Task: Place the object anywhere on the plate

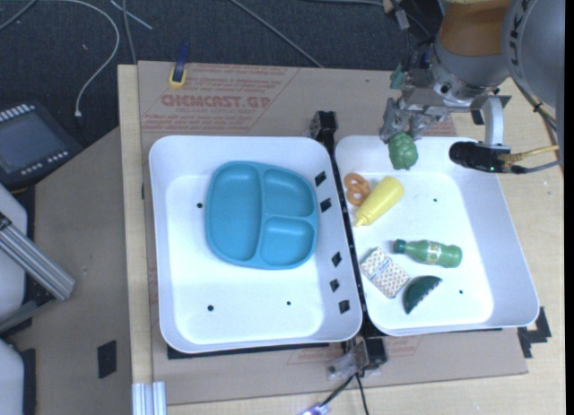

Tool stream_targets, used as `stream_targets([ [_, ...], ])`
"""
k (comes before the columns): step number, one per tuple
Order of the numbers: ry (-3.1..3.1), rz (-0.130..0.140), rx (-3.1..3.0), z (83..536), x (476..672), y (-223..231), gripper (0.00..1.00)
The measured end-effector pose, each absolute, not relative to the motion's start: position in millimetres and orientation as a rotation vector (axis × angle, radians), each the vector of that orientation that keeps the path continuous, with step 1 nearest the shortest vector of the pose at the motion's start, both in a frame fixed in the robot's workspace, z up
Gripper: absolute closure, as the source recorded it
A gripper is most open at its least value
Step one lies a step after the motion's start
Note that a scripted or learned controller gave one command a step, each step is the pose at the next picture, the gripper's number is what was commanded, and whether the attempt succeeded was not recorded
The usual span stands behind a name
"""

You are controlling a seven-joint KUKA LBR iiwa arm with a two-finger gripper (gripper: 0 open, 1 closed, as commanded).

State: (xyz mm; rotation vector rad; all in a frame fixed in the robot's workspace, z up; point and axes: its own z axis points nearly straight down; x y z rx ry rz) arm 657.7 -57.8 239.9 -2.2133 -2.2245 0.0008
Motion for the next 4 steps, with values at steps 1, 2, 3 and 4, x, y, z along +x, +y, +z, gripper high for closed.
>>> stream_targets([
  [1,-2.224,0.002,-2.215,233,651.4,-14,1.00],
  [2,-2.225,-0.001,-2.211,237,638.7,48,1.00],
  [3,-2.225,0.001,-2.213,243,620.9,102,1.00],
  [4,-2.225,0.002,-2.211,237,604.4,156,1.00],
])
